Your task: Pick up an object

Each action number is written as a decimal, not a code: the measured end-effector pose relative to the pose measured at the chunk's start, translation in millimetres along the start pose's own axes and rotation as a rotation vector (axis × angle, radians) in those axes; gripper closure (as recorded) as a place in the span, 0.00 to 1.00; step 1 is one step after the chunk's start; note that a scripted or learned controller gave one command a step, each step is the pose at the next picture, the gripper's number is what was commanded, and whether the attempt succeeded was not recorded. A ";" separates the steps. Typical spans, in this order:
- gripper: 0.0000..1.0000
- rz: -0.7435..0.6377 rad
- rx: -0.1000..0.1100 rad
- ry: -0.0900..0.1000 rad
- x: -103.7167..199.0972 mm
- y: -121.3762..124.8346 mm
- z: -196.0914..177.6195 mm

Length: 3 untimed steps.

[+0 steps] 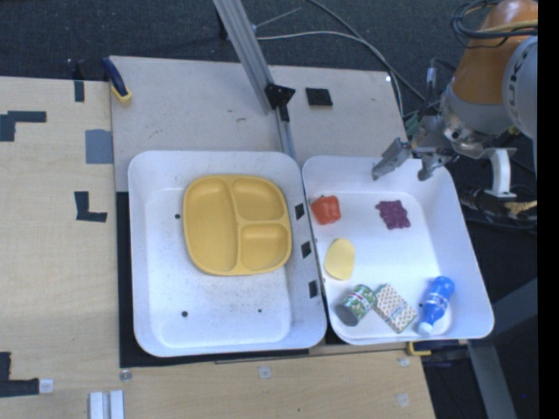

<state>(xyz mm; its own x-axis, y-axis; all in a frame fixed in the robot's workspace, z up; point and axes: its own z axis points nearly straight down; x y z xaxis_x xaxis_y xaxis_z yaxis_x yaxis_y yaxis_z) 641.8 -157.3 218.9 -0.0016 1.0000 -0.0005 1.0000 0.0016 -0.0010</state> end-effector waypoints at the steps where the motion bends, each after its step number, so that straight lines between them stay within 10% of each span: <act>1: 0.00 -0.001 0.004 -0.001 2.9 6.0 46.3; 3: 0.00 -0.001 -0.003 -0.004 4.9 0.8 134.1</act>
<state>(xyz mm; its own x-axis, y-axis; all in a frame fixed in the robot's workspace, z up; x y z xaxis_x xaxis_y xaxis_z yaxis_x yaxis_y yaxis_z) 642.5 -152.5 84.8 -0.0022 1.0000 -0.0043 1.0000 0.0022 0.0018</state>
